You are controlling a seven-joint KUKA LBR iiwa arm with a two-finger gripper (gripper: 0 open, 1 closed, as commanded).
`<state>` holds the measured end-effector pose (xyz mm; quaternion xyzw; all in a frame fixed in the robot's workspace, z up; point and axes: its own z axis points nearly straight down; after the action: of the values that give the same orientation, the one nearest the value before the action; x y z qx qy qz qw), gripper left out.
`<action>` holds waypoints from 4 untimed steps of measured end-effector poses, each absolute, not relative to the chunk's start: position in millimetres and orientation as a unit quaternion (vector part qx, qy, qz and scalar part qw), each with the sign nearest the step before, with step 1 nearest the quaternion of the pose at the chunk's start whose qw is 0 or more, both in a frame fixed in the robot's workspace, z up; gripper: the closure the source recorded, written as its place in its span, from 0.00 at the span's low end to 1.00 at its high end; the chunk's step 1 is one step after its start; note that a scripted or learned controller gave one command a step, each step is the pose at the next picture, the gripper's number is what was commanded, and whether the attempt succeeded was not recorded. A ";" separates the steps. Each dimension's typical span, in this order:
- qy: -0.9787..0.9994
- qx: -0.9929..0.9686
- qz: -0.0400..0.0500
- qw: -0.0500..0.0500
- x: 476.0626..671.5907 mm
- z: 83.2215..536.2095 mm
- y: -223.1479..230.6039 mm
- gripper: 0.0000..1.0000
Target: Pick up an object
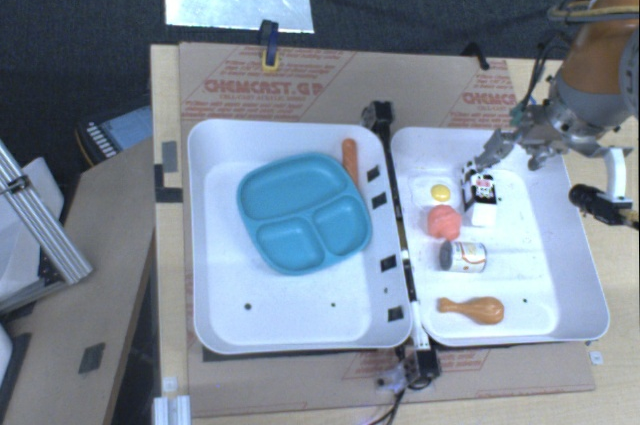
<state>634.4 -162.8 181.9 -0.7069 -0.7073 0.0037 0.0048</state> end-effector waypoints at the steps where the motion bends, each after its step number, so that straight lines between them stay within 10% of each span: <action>1: -0.708 -0.706 0.000 -0.001 637.2 190.7 -162.3 0.00; 4: -0.709 -0.705 0.000 -0.001 637.8 84.4 -160.4 0.00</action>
<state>637.8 -160.4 84.4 -0.7051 -0.7091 -0.0001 -0.0006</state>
